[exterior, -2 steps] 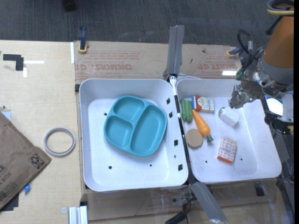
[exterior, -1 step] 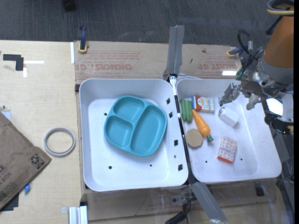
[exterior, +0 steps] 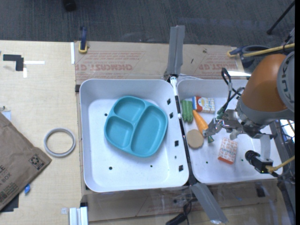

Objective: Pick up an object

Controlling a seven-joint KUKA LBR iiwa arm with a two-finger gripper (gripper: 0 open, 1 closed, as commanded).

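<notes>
My gripper (exterior: 221, 129) hangs over the right bin (exterior: 206, 175), below the arm's orange band. It is open, with nothing between its fingers. Just left of it lie an orange carrot (exterior: 200, 121) and a round tan disc (exterior: 195, 138). Just below right of it lies a red and white packet (exterior: 228, 151). A green vegetable (exterior: 187, 110) and a small printed box (exterior: 204, 104) lie toward the bin's far side.
The left bin (exterior: 91, 163) holds a teal divided plate (exterior: 136, 125). A roll of tape (exterior: 59, 141) and a brown cardboard box (exterior: 16, 165) sit on the bench to the left. A raised divider (exterior: 180, 125) separates the two bins.
</notes>
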